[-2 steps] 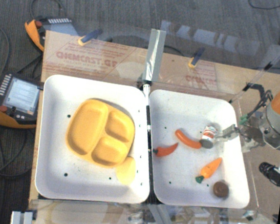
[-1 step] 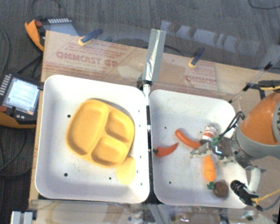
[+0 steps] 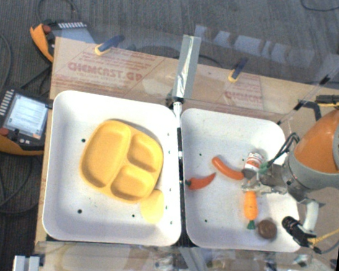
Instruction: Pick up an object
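Here, pincer (image 3: pixel 255 186) above carrot (image 3: pixel 250 206), right bin (image 3: pixel 206 231)

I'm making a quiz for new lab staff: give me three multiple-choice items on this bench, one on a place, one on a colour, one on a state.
1. Where is the yellow tray?
A. left bin
B. right bin
C. floor

2. What colour is the chilli pepper?
A. green
B. red
C. blue

3. How does the carrot lie?
A. on the right bin floor
B. lifted in the air
C. on the tray

Answers:
1 A, it fills much of the left bin.
2 B, red with a dark stem.
3 A, flat beside the hand.
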You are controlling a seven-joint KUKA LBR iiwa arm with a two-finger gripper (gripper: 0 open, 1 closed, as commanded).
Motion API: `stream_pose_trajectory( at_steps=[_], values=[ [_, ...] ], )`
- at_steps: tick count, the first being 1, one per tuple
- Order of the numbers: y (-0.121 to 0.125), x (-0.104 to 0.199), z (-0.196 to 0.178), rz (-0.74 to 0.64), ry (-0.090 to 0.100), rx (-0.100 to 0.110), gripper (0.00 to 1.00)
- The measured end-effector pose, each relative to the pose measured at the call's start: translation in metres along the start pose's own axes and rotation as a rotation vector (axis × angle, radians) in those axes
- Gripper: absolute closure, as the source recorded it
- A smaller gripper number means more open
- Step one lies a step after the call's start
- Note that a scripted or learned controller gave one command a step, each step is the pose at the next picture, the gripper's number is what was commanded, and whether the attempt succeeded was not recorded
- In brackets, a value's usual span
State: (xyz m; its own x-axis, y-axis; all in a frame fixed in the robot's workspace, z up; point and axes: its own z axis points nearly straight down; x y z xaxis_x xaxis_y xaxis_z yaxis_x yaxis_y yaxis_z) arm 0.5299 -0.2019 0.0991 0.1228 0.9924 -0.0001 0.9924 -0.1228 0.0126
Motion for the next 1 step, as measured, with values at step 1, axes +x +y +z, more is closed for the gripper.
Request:
stream_pose_trajectory(
  at_steps=[1],
  values=[
    [0.0107, 0.0675, -0.1040, -0.289, 0.003, 0.014, 1.00]
  ],
)
